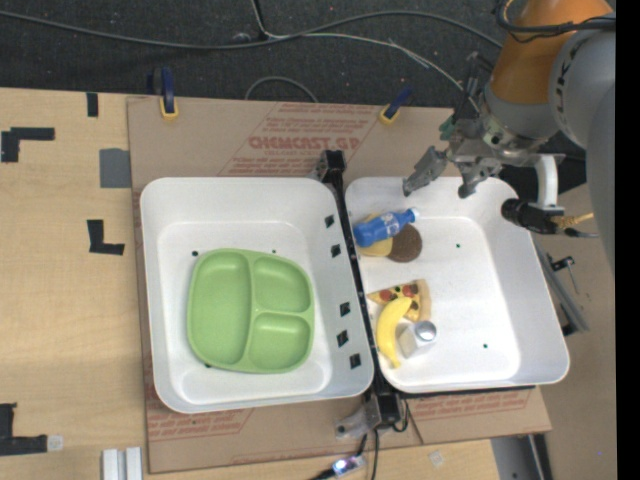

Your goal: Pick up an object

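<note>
Two shallow white bins sit side by side on the bench; the divider (342, 258) between them serves as the reference here.

Left of the divider, the left bin (165, 208) holds one thing: a green sectioned plate (250, 310), three compartments counted, lying flat in the middle of the bin floor.

Right of the divider, the right bin (500, 298) holds two clusters, both close against the divider. Upper cluster: one blue bottle (383, 227) with a white cap, lying on its side, touching one brown round item (405, 246); a sliver of yellow shows beneath the bottle, identity unclear. Lower cluster: one yellow banana (389, 328), one small metallic can or cup (417, 335) lying against it, and one flat piece with red and yellow markings (405, 294) just above the banana, possibly a toy pizza slice, the detail is too coarse to be sure.

One gripper (445, 176), hanging over the far rim of the right bin, well to the right of the divider and apart from both clusters. Its two fingers are spread apart, with nothing between them. Orange band (530, 43) visible above the wrist.

Two blue clamps at the far edge of the cardboard underlay: one (166, 93) left of the divider, one (397, 103) right of it.
</note>
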